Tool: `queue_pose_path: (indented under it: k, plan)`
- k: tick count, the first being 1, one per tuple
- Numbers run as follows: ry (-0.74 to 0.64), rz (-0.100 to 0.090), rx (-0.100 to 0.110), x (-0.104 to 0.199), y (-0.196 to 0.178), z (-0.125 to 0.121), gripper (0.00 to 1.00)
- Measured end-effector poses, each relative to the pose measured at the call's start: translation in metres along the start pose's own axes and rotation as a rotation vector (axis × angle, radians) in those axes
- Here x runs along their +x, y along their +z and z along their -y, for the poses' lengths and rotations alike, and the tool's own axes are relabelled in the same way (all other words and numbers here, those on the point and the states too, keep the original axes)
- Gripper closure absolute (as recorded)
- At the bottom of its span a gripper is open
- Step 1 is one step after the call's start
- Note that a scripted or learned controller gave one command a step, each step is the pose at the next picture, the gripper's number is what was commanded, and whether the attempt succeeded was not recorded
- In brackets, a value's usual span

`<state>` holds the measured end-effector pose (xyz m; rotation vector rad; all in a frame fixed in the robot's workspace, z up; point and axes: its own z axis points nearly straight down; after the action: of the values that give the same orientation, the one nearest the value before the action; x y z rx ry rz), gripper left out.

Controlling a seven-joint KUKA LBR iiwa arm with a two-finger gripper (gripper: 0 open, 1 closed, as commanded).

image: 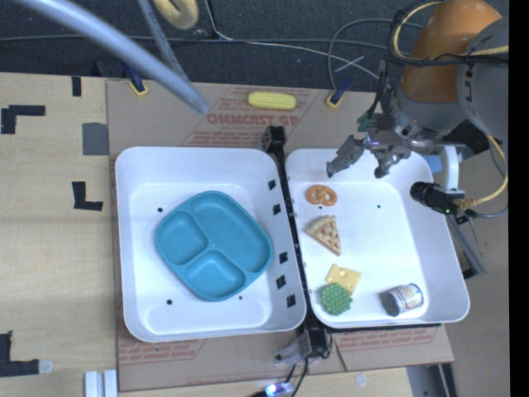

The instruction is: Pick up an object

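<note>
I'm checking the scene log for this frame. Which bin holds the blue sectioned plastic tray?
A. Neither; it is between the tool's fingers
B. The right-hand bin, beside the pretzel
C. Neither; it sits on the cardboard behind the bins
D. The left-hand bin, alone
D: the blue sectioned plastic tray lies flat in the left-hand white bin, while the small brown pretzel and the open tool are over the right-hand white bin.

I see the pincer (362,164) spread open above the far edge of the right bin (430,246), holding nothing. Nearer than the pincer in that bin lie a pretzel (321,195), a pizza slice (326,234), cheese (343,278), a green piece (335,298) and a can (402,298).
</note>
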<state>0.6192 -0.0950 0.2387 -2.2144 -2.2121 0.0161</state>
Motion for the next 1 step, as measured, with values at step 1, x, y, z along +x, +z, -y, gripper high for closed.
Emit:
queue_pose_path:
  k: [1]
  plan:
    - [-0.003,0.001,-0.014,0.0002,-0.0088,-0.0020,0.00]
